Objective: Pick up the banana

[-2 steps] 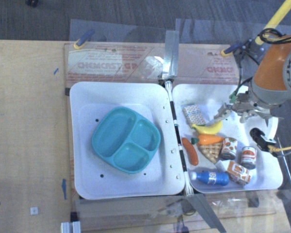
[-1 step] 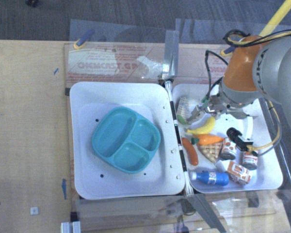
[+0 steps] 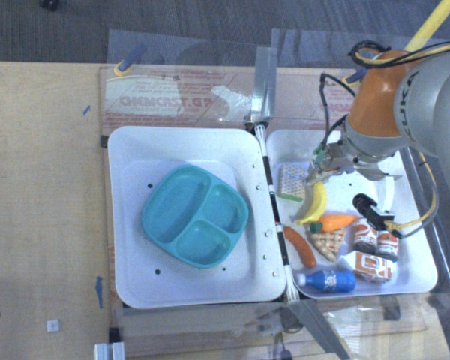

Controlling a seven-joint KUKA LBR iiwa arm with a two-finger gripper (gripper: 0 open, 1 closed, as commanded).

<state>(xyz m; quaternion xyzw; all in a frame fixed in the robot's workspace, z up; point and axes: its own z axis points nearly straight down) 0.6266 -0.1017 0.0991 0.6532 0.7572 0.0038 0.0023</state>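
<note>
The gripper hangs over the far part of the right bin, at the far tip of the banana. From this slant I cannot tell whether it is open or closed, nor whether it touches the fruit. The grey arm with its orange band reaches in from the right.

The one banana lies on the bin floor near the bin's left wall. It is yellow, smooth and curved, with its length running far to near.

Around it there are:
- one orange carrot, tapered, just right of the banana's near end
- one reddish sausage, long and rounded, nearer along the left wall
- one tan wedge with a grid pattern, between the sausage and the cans
- two small dark cans with pale labels, side by side to the right
- one red and white carton, nearer than the cans
- one blue bottle, lying on its side at the near wall
- one pale checked packet, flat, left of the gripper

The left bin, also white and shallow with rounded corners, holds one teal plate. The plate looks like smooth plastic and is divided into three compartments. Both bins sit on a pale wood-toned table.
</note>
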